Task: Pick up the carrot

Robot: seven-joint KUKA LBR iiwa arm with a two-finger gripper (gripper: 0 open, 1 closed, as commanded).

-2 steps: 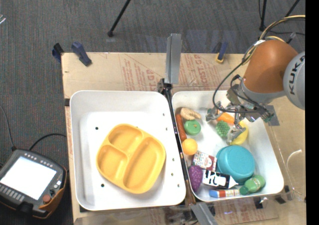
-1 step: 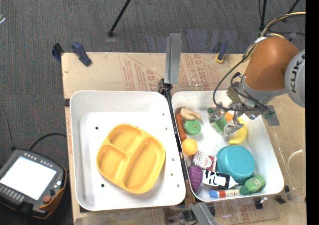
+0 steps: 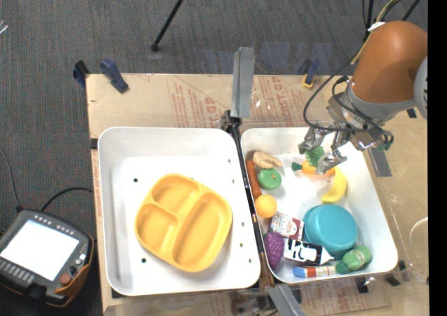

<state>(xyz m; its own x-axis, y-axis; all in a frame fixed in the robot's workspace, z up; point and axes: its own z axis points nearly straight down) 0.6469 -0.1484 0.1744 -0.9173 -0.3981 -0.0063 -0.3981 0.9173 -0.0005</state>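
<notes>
The carrot (image 3: 316,170) lies in the right bin (image 3: 380,203), just under the gripper (image 3: 325,154), whose two fingers straddle its green top; whether they press on it I cannot tell. A banana (image 3: 337,187) touches the carrot's right end, and a teal bowl (image 3: 330,229) sits nearer the camera. A second orange piece along the bin's left wall is half hidden. The left bin (image 3: 115,168) bears a yellow divided plate (image 3: 184,221). Both bins rest on cardboard over dark carpet.
</notes>
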